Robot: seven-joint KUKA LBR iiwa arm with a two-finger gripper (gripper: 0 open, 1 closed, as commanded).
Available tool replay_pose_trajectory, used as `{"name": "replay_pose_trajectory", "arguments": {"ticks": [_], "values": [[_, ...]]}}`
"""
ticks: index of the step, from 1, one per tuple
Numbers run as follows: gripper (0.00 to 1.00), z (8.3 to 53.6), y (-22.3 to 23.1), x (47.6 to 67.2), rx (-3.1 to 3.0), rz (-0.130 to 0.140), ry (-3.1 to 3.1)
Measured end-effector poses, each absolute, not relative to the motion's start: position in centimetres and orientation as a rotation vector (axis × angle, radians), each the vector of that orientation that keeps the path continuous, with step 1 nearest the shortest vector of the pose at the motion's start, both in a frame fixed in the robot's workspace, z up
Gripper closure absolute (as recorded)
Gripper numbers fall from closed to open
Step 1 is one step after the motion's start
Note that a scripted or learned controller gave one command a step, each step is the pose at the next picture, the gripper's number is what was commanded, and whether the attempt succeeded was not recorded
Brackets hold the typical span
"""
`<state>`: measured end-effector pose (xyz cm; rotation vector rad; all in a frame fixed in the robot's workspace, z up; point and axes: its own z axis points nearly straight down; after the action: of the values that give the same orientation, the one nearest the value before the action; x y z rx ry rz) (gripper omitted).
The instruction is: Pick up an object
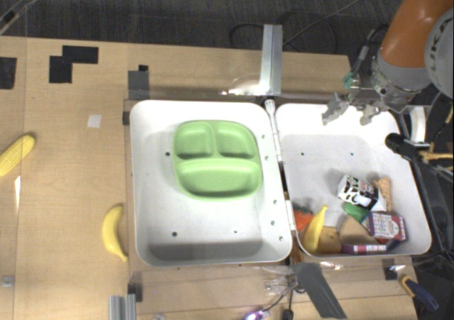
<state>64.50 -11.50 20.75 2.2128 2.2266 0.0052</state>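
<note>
The tool [350,112] hangs over the far edge of the right bin [312,159], its two fingers spread apart with nothing between them. The candidate objects lie well apart from it, heaped in the bin's near corner: a black-and-white carton [358,191], a purple-pink box [386,225], a small yellow banana [315,228], an orange piece [303,219] and a brown item [332,240], several touching or overlapping.

Handling judgement: the cartons look light and stiff, with flat faces that suit a two-finger pinch across the narrow sides. The black-and-white carton lies on top of the heap and toward the far side, so it appears the most accessible; take it across its short width. The banana is curved and probably smooth plastic; it may roll out of the grip unless taken at mid-length. Crowding means a descending finger may strike a neighbour.

The left bin [149,169] carries a green divided plate [215,157]. A second banana [113,231] lies on the bench [64,191]
</note>
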Motion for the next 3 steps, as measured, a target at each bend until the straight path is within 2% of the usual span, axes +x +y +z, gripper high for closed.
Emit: {"name": "replay_pose_trajectory", "arguments": {"ticks": [1,2,3], "values": [[0.00,13.4,-14.5,60.7,2.226,0.004,2.213],[0.00,9.3,-17.0,55.3,2.268,0.012,2.169],[0.00,9.1,-16.8,53.2,2.206,0.020,2.212]]}}
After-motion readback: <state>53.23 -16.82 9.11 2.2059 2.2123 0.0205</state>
